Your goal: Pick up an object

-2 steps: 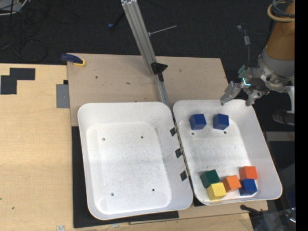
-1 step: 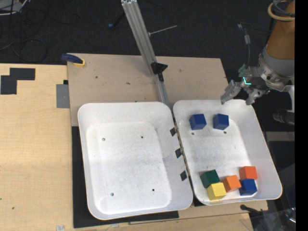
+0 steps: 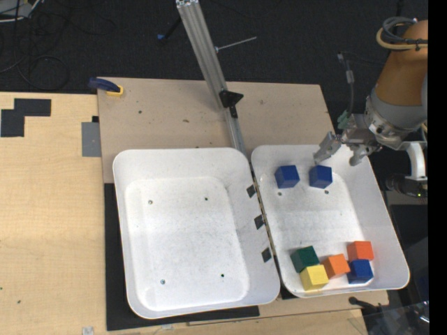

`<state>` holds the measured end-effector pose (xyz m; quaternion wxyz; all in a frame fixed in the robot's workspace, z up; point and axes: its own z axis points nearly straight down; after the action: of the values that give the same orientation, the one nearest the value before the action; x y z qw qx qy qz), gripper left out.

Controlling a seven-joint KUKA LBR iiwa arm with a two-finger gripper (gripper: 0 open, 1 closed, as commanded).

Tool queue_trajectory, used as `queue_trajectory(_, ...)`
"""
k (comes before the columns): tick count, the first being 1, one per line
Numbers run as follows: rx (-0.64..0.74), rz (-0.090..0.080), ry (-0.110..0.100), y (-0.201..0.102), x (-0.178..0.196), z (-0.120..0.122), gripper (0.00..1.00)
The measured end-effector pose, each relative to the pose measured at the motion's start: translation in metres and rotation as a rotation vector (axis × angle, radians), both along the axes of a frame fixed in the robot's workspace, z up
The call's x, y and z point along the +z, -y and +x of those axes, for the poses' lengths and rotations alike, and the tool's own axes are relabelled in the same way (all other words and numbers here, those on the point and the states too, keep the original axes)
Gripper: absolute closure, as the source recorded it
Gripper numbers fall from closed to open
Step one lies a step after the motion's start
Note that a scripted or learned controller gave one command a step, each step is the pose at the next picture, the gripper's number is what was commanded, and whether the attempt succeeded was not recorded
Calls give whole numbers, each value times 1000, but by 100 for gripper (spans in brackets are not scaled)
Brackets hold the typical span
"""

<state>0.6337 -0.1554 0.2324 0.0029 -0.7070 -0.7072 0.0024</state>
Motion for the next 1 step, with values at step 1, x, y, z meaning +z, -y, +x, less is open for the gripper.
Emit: queue_trajectory(1, -1, 1, 0, 2, -44, -2, 0)
